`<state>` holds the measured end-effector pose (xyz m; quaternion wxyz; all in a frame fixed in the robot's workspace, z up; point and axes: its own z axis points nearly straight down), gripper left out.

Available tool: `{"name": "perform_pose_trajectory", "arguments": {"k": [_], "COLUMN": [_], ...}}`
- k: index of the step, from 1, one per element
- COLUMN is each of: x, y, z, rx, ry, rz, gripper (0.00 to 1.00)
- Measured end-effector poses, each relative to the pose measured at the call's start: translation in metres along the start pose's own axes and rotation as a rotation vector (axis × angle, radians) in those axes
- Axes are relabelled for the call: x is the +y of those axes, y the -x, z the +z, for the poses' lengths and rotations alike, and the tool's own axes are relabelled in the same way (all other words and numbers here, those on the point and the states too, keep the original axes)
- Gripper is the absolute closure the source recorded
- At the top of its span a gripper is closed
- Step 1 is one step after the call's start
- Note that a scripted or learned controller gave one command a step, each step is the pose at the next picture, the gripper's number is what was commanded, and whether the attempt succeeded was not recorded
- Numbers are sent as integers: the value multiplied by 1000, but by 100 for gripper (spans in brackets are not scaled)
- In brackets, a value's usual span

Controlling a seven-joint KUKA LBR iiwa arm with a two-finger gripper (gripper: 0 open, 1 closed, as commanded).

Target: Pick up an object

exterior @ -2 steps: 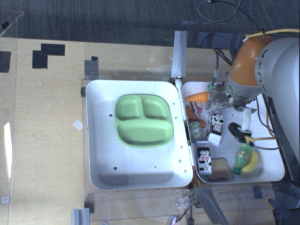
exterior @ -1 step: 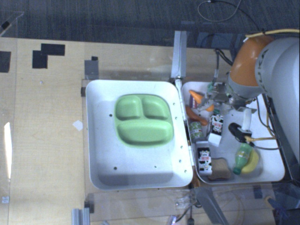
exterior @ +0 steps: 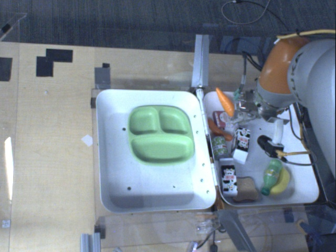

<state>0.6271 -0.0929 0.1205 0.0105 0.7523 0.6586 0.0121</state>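
My gripper [exterior: 243, 112] hangs over the back of the right bin [exterior: 303, 187], just right of an orange carrot [exterior: 226, 103] and above a cow-patterned carton [exterior: 242, 139]. Nothing shows plainly in its grasp. A red packet [exterior: 217, 127] and a green can [exterior: 219, 147] lie by the bin's left wall. Toward the front are a second cow-patterned carton [exterior: 228, 178], a brown lump [exterior: 247, 189], a green bottle [exterior: 272, 174] and a banana [exterior: 284, 181].
The left bin [exterior: 107, 156] holds a green divided plate [exterior: 160, 134] near its middle. A metal post [exterior: 200, 62] rises behind the gap between the bins. The grey arm with its orange band [exterior: 278, 67] covers the right bin's back right corner.
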Motion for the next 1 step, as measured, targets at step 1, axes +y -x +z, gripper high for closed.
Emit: {"name": "perform_pose_trajectory", "arguments": {"k": [1], "x": [24], "y": [-69], "z": [-122], "rx": [-3], "ry": [-24], "rz": [-70], "gripper": [100]}}
